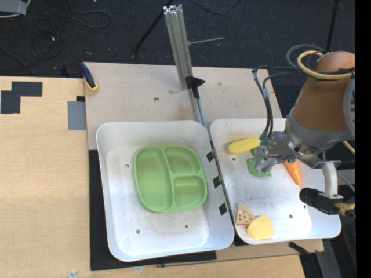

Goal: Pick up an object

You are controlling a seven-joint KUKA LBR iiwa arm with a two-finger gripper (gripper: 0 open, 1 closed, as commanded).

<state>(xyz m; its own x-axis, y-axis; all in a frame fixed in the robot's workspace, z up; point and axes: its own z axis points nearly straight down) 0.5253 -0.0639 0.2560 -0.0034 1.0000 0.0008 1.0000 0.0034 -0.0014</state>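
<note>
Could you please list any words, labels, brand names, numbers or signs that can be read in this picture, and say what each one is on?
None: no legible text shows anywhere.
Green divided plate: plain, no marking.
Two white bins: no labels.
Toy corn, carrot, yellow piece: unmarked.
Arm's orange band: no lettering that can be made out.
</note>
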